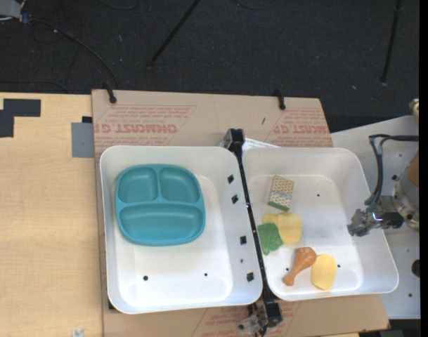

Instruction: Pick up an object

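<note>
Cardboard sheet (199,121) under both bins carried mirrored red print, unreadable. Left bin (122,279) held a teal divided plate (159,205). Right bin (368,272) held a patterned packet (282,192), yellow piece (289,228), green piece (269,238), drumstick (300,264), lemon-like piece (324,271). Gripper (361,223) sat at the right bin's rim, nothing seen in it; state cannot be told.
</note>
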Controlling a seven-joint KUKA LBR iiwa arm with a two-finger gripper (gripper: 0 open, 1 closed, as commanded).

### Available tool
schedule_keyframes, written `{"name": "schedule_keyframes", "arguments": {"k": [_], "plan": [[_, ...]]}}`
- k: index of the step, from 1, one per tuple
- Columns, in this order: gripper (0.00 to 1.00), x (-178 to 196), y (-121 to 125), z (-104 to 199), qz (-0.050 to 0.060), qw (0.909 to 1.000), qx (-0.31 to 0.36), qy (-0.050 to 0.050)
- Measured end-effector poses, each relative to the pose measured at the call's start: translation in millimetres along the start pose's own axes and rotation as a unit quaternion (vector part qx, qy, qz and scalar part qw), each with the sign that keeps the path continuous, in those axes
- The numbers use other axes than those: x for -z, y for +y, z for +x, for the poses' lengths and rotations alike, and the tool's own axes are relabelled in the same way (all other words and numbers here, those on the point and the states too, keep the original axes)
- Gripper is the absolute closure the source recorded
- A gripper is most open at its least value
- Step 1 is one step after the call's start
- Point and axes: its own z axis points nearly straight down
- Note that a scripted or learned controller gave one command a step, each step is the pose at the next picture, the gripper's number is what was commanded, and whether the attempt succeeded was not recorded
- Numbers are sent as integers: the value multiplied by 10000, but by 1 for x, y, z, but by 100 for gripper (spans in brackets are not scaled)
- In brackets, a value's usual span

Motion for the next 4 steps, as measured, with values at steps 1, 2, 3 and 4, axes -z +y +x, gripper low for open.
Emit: {"name": "schedule_keyframes", "arguments": {"k": [1, 2, 3, 4], "plan": [[100, 32, 1, 0, 0, 10000, 3, 0], [100, 24, 2, 45, 19, 10000, 10, 13], [100, 27, -6, 95, 21, 10000, 15, 14], [100, 17, -2, 149, 23, 10000, 9, 10]]}}
